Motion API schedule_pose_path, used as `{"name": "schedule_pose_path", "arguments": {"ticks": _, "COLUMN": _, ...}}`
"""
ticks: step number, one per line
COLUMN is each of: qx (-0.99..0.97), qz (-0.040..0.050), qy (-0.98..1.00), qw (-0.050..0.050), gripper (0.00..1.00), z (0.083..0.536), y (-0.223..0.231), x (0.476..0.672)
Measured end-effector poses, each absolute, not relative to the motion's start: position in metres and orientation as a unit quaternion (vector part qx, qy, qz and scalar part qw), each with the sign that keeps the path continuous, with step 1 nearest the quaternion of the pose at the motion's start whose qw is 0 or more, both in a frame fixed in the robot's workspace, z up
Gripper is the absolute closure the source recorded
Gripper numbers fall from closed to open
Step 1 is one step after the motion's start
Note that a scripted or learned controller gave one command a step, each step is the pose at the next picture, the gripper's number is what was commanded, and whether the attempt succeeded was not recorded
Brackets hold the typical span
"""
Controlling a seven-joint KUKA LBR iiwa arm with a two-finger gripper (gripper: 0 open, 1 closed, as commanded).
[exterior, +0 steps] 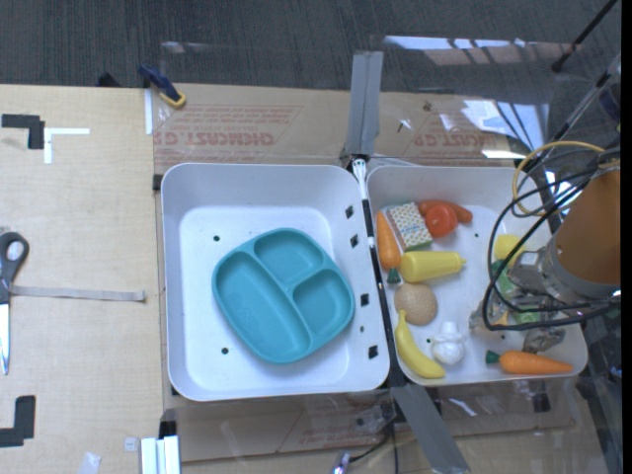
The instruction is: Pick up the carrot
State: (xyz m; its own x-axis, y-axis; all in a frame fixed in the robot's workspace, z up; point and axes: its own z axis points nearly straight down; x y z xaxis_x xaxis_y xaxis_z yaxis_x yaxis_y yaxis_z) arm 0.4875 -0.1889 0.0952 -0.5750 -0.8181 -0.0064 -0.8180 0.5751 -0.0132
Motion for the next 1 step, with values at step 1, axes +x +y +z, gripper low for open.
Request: {"name": "schedule_pose_path", "arguments": {"ticks": 1, "qx": -0.643, "qz": 0.0005, "qy": 0.766, "qw": 0.003, "gripper": 0.00, "z": 0.0927, "y": -0.2110, "x": 0.4800}}
